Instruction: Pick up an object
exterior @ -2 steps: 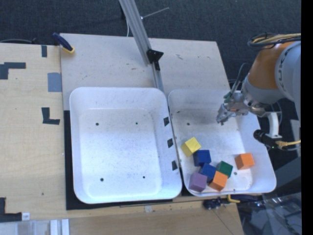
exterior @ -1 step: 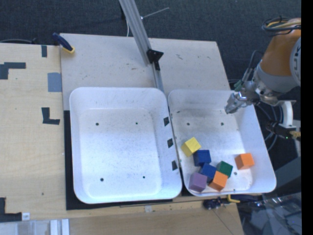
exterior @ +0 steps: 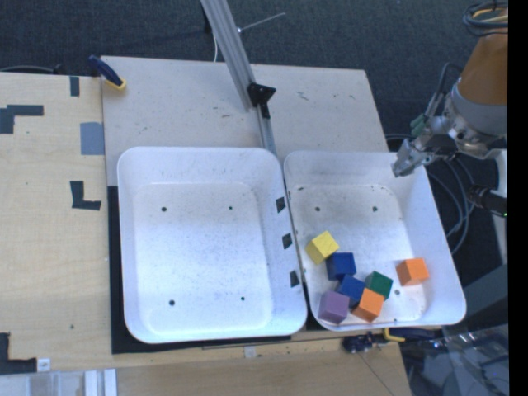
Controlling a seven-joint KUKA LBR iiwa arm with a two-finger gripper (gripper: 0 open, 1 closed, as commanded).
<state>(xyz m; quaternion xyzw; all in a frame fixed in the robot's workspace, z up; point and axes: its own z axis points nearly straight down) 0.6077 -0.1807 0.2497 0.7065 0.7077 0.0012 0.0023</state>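
Observation:
Several small blocks lie in the right bin (exterior: 412,196), toward its front. A yellow block (exterior: 322,245) sits furthest back, with two blue blocks (exterior: 341,265) (exterior: 351,288) just in front of it. A green block (exterior: 379,283), an orange block (exterior: 370,304) and a purple block (exterior: 334,306) cluster at the front. Another orange block (exterior: 412,271) lies apart to the right. My gripper (exterior: 403,162) hangs over the bin's back right rim, well away from the blocks, and I see nothing in it.
The left bin (exterior: 198,246) stands beside the right one. A slanted metal rail (exterior: 235,52) runs from the top down to the gap between the bins. A blue and yellow tool (exterior: 107,72) lies on the board at the back left. Cables hang at the right.

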